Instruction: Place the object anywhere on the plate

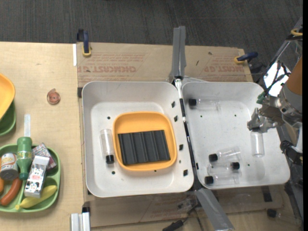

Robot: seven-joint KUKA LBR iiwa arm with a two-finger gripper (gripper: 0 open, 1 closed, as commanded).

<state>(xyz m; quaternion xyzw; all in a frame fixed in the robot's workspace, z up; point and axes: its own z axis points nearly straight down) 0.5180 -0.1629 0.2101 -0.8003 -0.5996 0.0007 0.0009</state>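
Gripper point(258, 124), apparently holding a clear vial point(258, 145), is hanging at the right bin's point(236, 100) 3 o'clock edge; carry level toward the orange plate point(144, 121) at 9 o'clock.

Bins point(91, 129): white;
Plate point(144, 121): orange, dark grey ribbed insert point(144, 147);
Vials point(106, 146): clear, black caps;
Surface point(38, 71): pale wood;
Side tray point(48, 191): green;
Clamps point(85, 47): blue, yellow

A robotics laboratory is appearing here: two shallow white plastic bins point(91, 143) are sitting side by side on a brown cardboard sheet point(144, 64) clamped to a pale wooden bench point(38, 71), above grey office carpet point(144, 8), with a green tray of toy food point(48, 196) lying alongside.
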